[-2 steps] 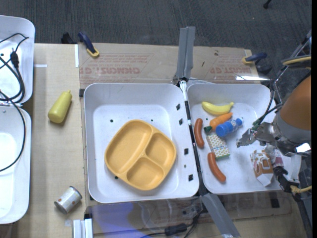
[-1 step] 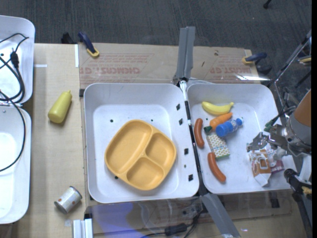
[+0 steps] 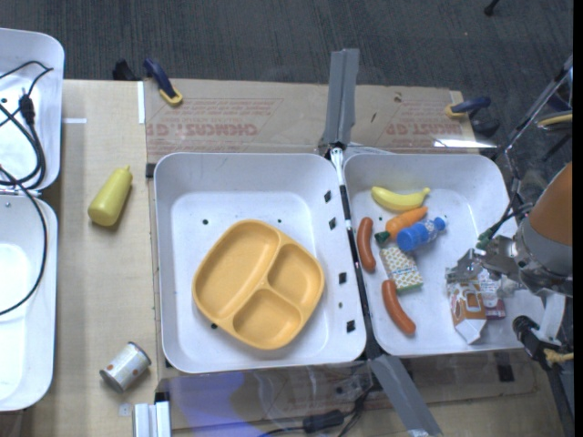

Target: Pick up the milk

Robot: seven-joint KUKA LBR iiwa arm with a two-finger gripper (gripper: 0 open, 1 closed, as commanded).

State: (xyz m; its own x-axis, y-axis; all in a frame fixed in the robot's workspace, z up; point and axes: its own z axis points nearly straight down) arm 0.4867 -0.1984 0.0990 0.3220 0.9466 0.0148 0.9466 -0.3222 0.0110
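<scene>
At the right bin's near-right part: the milk point(image 3: 472, 306) is lying flat on the floor of the right bin point(image 3: 435, 164). I am taking the crumpled white carton with orange print to be the milk, and that is a judgement.
Gripper: the gripper point(image 3: 480, 264) is hanging just above the milk's far end, close over it or touching it; which of the two I cannot tell.
Jaws: metal parts are blurring together, so I cannot tell whether they are standing wide or narrow, and nothing is showing between them.
Progress: the reach is looking done, but the grasp and the lift are not; the milk is resting in the bin, so the task is remaining open.
Edges: the milk is sitting near the bin's right wall and front-right corner, which is leaving little room on those sides.
Neighbours: a patterned box point(image 3: 401, 269) and a sausage point(image 3: 397, 306) are lying to the milk's left, apart from it; a blue bottle point(image 3: 420, 234), carrot point(image 3: 405, 219) and banana point(image 3: 399, 197) are lying farther back.
Open room: bare floor is showing between the milk and the box, and straight up is looking free.
Left bin point(image 3: 178, 189): it is holding a yellow tray point(image 3: 260, 284), well apart from the work.
</scene>
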